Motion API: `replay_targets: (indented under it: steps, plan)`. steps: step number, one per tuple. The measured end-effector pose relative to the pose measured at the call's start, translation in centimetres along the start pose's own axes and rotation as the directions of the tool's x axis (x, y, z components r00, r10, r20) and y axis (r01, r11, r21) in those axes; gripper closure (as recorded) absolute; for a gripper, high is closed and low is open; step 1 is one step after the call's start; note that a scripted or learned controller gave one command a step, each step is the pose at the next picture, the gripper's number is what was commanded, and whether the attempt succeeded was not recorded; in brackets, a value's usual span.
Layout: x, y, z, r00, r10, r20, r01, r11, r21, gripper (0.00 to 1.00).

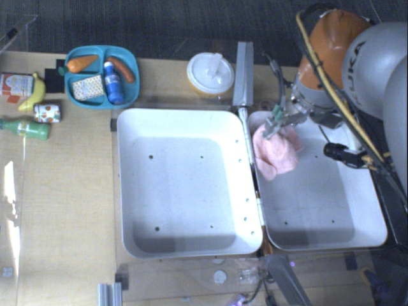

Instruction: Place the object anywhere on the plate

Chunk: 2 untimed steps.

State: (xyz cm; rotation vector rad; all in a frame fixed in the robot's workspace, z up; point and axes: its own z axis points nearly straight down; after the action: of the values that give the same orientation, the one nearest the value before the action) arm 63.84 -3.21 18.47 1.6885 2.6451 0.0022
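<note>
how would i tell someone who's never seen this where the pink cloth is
Look at the two white bins side by side and take the right-hand bin, the one under the grey arm. The pink cloth lies crumpled at its upper left corner, against the divider, just below the pincer. It is the only soft pink thing in either bin.

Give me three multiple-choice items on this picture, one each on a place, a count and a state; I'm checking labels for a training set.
1. Where does the pink cloth lie?
A. left bin
B. right bin
C. blue tray

2. How many shallow white bins stand on the bench?
A. one
B. two
C. three

3. How does the claw stand to the cloth?
A. directly over its upper edge
B. far off over the left bin
C. beside the blue tray

Answers: 1 B, the cloth sits at the right bin's upper left. 2 B, left bin and right bin. 3 A, the claw is at the cloth's top.
</note>
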Motion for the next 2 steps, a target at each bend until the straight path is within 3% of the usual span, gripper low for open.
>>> replay_targets:
  steps: [1,2]
  plan:
    - [0.1,0.2,-4.1,1.000,-0.007,0.000,0.007,1.000,-0.001,1.00]
    - [5.2,1.1,-5.2,0.917,-0.398,-0.001,0.398,0.917,-0.001,1.00]
